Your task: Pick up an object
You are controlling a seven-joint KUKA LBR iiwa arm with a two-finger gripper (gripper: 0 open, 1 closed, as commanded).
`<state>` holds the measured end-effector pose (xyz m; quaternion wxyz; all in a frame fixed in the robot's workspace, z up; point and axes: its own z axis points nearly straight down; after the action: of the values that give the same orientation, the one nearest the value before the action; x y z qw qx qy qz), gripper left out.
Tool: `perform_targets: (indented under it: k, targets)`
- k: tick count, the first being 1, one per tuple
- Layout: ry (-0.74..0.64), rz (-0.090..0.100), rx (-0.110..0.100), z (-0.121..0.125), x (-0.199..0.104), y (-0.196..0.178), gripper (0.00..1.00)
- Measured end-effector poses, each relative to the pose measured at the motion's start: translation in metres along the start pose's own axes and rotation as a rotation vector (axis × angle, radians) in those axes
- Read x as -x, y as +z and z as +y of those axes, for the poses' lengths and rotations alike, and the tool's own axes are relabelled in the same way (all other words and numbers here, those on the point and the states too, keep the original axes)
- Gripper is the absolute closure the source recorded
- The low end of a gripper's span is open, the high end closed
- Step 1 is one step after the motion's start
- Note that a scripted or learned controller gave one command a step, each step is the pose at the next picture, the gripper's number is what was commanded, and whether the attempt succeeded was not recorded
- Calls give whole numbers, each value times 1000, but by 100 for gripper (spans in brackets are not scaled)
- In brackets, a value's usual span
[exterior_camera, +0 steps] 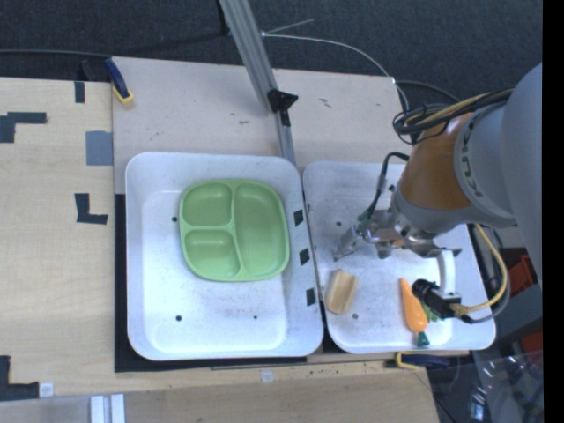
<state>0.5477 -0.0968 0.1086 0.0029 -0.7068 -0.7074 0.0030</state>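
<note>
Camera view, bottom edge upward. Desk (53, 263): light wood, carrying two shallow white bins side by side. Right bin (348, 179), near rim: one toy carrot (412, 306), orange with green tip, lying lengthwise at about 5 o'clock from the bin's centre. At 7 o'clock: one tan bread-like piece (340, 291), close to the divide between the bins. Carrot and bread piece lie apart, neither touched by the arm. Above them, near the bin's centre: gripper (351, 241), pointing toward 9 o'clock, low over bare bin floor; fingers appear parted, grasping nothing. Left bin (154, 324): one green sectioned plate (234, 229), three compartments, resting flat toward 12 o'clock of that bin. Far side: metal pole (251, 47), slanting.
</note>
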Motion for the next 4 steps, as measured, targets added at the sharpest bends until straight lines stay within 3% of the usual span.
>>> perform_targets:
  k: [1, 2, 4]
  targets:
    - [0, -1, 7, 0, 0, 20, 0]
    - [-1, 0, 6, 0, -1, 10, 100]
    - [-1, 0, 11, 6, -5, -76, 100]
